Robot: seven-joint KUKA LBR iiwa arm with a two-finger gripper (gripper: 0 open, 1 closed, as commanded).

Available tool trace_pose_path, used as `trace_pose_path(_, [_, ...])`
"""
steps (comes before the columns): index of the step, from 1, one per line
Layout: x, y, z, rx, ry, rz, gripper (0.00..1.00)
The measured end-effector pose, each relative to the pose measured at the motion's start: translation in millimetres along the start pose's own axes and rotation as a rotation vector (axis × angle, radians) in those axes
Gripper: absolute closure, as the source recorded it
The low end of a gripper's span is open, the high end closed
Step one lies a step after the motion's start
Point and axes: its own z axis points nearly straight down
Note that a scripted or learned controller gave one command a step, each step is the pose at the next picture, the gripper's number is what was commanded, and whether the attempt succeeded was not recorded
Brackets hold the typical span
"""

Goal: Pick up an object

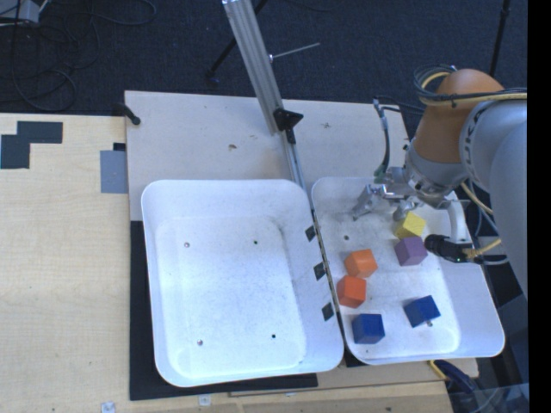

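Blocks: six in right bin (482,338), none lifted yet. Camera view: claw (379,198) sits at far end of right bin, metal prongs low over bin floor; can't tell if spread or pressed together, nothing seen betw. them. Yellow block (412,224) just right of claw, purple block (411,251) touching or nearly touching it on near side.

Risks, my guess: yellow & purple sit so close a grab could nudge one or catch an edge of both. Bin's far wall close to claw, may crowd approach.

Count: 2 orange blocks (362,262) (351,291), 2 blue blocks (368,328) (421,311), 1 yellow, 1 purple. Left bin (164,205) alongside. 2 bins total.
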Motion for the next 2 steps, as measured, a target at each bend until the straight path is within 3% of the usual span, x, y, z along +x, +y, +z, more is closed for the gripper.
trace_pose_path(1, [42.0, -38.6, 20.7, 0.004, 0.001, -0.002, 0.0])
trace_pose_path(2, [42.6, -55.0, 19.4, 0.003, 0.001, 0.004, 0.0])
